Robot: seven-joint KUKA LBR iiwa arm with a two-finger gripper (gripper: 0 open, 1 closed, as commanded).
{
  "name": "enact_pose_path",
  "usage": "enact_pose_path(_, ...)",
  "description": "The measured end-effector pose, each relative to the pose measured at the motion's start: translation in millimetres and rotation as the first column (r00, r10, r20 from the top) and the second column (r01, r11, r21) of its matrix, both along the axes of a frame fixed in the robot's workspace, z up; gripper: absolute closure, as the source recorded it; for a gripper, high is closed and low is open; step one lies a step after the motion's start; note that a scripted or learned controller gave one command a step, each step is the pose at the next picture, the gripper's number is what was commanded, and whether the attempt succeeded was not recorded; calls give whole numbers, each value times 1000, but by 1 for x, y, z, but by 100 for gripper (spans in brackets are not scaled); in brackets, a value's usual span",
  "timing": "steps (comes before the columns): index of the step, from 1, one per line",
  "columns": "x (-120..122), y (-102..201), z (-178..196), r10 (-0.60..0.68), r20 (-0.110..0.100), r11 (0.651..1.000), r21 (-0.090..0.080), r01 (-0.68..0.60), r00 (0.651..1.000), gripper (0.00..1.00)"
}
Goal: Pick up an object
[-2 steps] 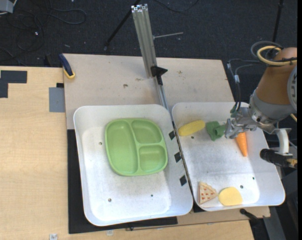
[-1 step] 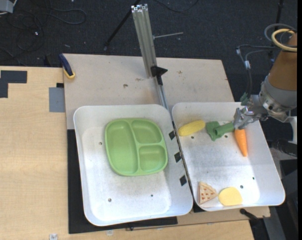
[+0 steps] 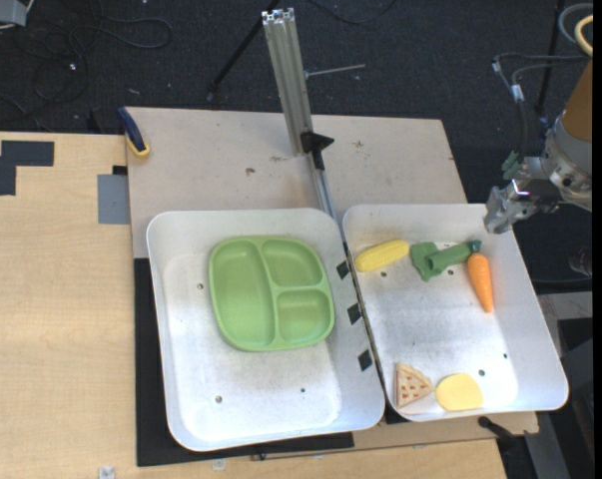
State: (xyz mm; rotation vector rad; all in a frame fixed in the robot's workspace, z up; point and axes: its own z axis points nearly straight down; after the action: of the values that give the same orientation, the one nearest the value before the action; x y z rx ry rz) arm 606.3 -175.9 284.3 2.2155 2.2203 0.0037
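The right bin (image 3: pixel 525 297) holds a yellow corn cob (image 3: pixel 380 256), a green toy piece (image 3: pixel 442 258), an orange carrot (image 3: pixel 481 281), a pizza slice (image 3: pixel 411 384) and a yellow round piece (image 3: pixel 459 392). My gripper (image 3: pixel 504 211) hangs over the bin's far right corner, above and to the right of the carrot. Nothing shows between its tips. The arm's wrist (image 3: pixel 570 163) enters from the right edge.
The left bin (image 3: pixel 176 367) carries a green divided plate (image 3: pixel 272 293). A metal post (image 3: pixel 291 78) rises behind the bins. A blue and yellow tool (image 3: pixel 134 133) lies at the board's far left corner.
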Motion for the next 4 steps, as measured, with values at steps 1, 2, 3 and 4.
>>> enact_pose_path(1, -10, 53, 2, 3, -8, 1000, 4, -3, 1000, 100)
enact_pose_path(2, -20, 103, 3, 3, -9, 1000, 4, -3, 1000, 100)
enact_pose_path(3, -42, 155, -12, 3, -11, 1000, 4, -3, 1000, 100)
enact_pose_path(4, -62, 209, -21, 4, -11, 1000, 4, -4, 1000, 100)
